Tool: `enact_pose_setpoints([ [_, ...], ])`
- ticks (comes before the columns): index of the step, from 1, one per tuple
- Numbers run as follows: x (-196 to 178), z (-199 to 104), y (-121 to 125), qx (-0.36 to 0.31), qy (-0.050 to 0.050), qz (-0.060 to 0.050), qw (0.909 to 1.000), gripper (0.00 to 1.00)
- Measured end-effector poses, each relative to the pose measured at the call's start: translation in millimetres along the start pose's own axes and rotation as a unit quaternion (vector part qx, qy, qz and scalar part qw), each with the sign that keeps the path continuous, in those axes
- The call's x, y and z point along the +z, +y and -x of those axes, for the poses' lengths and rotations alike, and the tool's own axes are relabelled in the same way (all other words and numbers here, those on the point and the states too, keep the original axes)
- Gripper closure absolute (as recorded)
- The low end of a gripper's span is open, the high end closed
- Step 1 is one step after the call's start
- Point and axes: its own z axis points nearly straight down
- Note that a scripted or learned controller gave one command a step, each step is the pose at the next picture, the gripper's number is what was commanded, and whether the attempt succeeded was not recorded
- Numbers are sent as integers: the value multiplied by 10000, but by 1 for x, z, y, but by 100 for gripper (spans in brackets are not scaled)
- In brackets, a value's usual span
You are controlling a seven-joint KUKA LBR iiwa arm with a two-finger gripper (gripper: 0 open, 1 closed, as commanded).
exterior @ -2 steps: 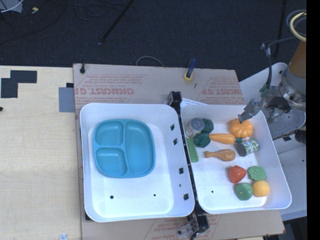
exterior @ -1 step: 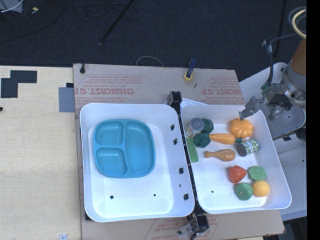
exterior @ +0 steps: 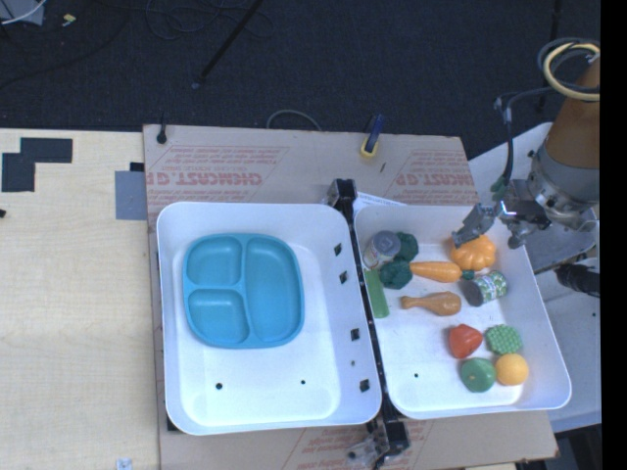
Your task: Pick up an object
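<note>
- While the arm (exterior: 568,155) reaches in from the right, the left bin (exterior: 171,360) holds a blue plate (exterior: 243,292).
- Right bin (exterior: 421,380): toy foods.
- Gripper (exterior: 472,227) hovers just above an orange pumpkin (exterior: 476,255) at the far edge; whether it is spread or closed, I cannot tell.
- Likely the approach step; next, lower and pinch.

Left bin (exterior: 196,399) white; sectioned plate (exterior: 242,290) inside turquoise-blue. Right bin (exterior: 431,385) white, toy food within: orange pumpkin (exterior: 475,253) far right, orange carrot (exterior: 436,271), tan drumstick (exterior: 433,304), dark green broccoli (exterior: 397,274), light green strip (exterior: 376,294) by left wall. Near right corner: red tomato (exterior: 464,340), dotted green fruit (exterior: 504,339), plain green fruit (exterior: 477,374), yellow-orange citrus (exterior: 511,368). Cardboard sheet (exterior: 245,169) brown, red lettering. Bench (exterior: 69,292) pale wood, with grey patch (exterior: 127,194) and black patch (exterior: 34,160). Arm (exterior: 573,125) grey, orange band.
</note>
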Motion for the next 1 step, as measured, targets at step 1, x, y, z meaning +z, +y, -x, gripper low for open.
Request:
enact_pose_setpoints([
  [1,64,-5,-3,2,6,-12,10000,0],
])
